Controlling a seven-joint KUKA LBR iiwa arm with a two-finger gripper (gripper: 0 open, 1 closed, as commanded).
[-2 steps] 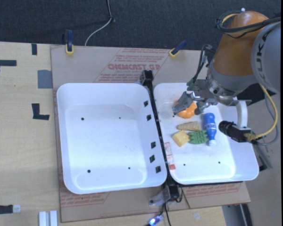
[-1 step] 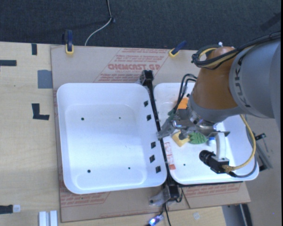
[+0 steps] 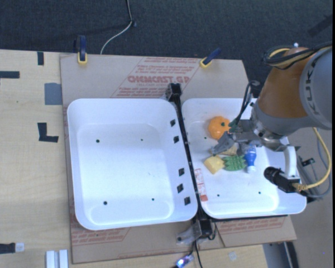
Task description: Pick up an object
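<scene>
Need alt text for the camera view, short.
A grey robot arm with an orange band reaches from the right, its claw low over a cluster of small objects in the right bin: an orange ball, a yellow block, a green piece and a blue piece.

Even, diffuse light falls from overhead and leaves the scene fairly bright. The two shallow white plastic bins (image 3: 123, 166) are the brightest surfaces, close to washed out, so their inner walls read mostly as faint grey gradients. Soft, short shadows lie along the black divider between them. Above the bins, the dark carpeted floor (image 3: 201, 15) stays dim and grainy. To the right of the bins, the grey and orange arm (image 3: 293, 94) looks slightly soft, possibly from motion or focus. The resolution is low, and small items blur together.
</scene>
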